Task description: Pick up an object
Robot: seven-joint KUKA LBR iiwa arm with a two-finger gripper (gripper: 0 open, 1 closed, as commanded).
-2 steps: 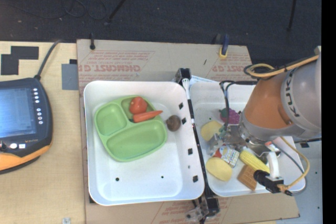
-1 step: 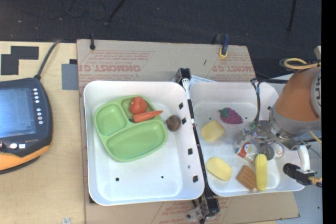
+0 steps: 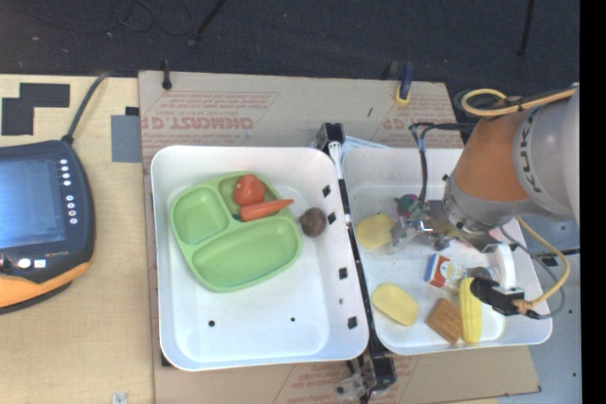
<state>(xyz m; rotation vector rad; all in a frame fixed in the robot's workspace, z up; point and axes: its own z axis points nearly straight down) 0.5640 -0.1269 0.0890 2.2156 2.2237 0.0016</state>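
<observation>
Over the right bin [image 3: 379,167], the gripper [image 3: 409,224] is lowered beside a yellow object [image 3: 375,230]; finger state cannot be told; nothing seen lifted yet.

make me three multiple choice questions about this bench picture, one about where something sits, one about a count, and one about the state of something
1. Where does the carrot lie?
A. on the green divided tray, partly over its right rim
B. in the right bin beside the corn
C. on the cardboard outside both bins

2. How many compartments does the green divided tray have?
A. two
B. three
C. five

3. How does the corn cob lie?
A. standing upright on its end
B. lying flat on the floor of the right bin
C. propped on top of the tomato

Answers:
1. A, the carrot's thick end rests in a small compartment next to the tomato and its tip pokes over the rim.
2. B, two small sections sit above one large one.
3. B, its whole length shows against the bin floor near the brown block.
</observation>
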